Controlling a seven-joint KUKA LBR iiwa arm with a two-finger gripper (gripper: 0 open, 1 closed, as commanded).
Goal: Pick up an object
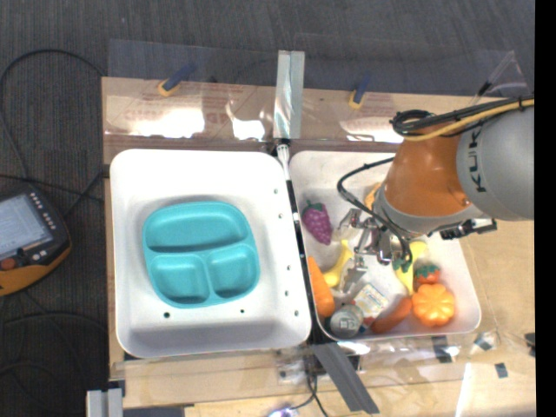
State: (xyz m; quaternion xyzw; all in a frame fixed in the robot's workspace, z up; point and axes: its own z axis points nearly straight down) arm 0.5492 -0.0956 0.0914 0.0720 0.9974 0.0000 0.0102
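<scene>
My gripper [363, 252] hangs low in the right bin [469, 272], its metal fingers spread among the toy food. Just left of the fingers lies a yellow banana [340, 261]. A purple grape bunch [317, 222] sits farther up and left. An orange carrot [320, 292] lies along the bin's left wall. An orange pumpkin [433, 303] and a red-orange tomato [426, 274] rest at the right. A grey can [346, 321] and a small white packet [372, 299] lie below the fingers. Nothing shows between the fingers.
The left bin [130, 233] holds a teal divided tray [201, 252]. A metal post [289, 94] stands behind the divide between the bins. A handheld pendant [26, 233] lies on the floor at far left. The arm's orange wrist [426, 185] covers the right bin's upper part.
</scene>
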